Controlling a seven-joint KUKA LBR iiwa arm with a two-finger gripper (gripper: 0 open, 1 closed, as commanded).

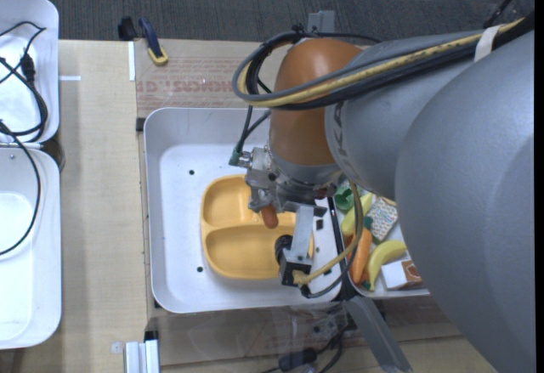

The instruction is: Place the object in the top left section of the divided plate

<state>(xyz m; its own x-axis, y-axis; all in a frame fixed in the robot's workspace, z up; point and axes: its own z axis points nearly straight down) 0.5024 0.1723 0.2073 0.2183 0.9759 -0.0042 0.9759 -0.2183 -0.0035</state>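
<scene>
A yellow divided plate (228, 237) lies in the white bin (168, 193) at the middle of the view. A ridge splits the plate's visible part into an upper and a lower section, and the arm hides its right side. My gripper (265, 203) hangs over the plate's upper section near the ridge. A small reddish-brown object (269, 217) sits right at the gripper's tip. I cannot make out whether the object is gripped or resting on the plate.
The second bin, mostly under the arm, holds toy food: a banana (384, 256), a carrot (363, 251) and a cracker (383, 217). A white unit with black cables (21, 108) stands at the far left. A blue clamp (151, 40) lies on the bench behind the bins.
</scene>
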